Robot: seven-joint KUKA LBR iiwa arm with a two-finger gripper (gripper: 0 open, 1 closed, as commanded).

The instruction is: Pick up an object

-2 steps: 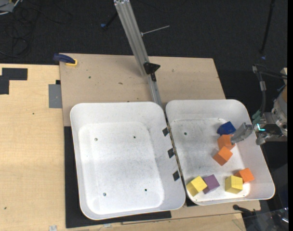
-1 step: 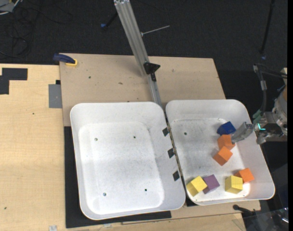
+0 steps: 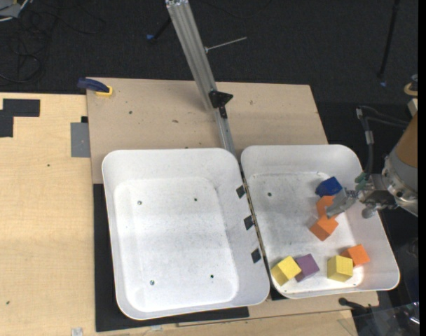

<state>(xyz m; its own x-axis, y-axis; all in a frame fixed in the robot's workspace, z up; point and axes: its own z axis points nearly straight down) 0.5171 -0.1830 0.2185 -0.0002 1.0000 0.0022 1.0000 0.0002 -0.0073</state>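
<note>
Your gripper [image 3: 346,200] sits at right of frame in the right bin [image 3: 290,163], among an orange block [image 3: 324,227], another orange block [image 3: 326,204] and a blue block [image 3: 329,186] — jaw state I cannot tell. Crowding risks a nudge instead of a grasp — watch for sliding.

Blue block [image 3: 328,186], three orange blocks [image 3: 324,227], two yellow cubes [image 3: 286,269] and a purple cube [image 3: 307,265] lie in the right bin [image 3: 290,163].

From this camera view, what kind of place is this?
Likely a robotics lab grasping bench: two white bins, left and right, coloured foam blocks such as the blue one, and an aluminium rail over a dark, cabled floor.
</note>
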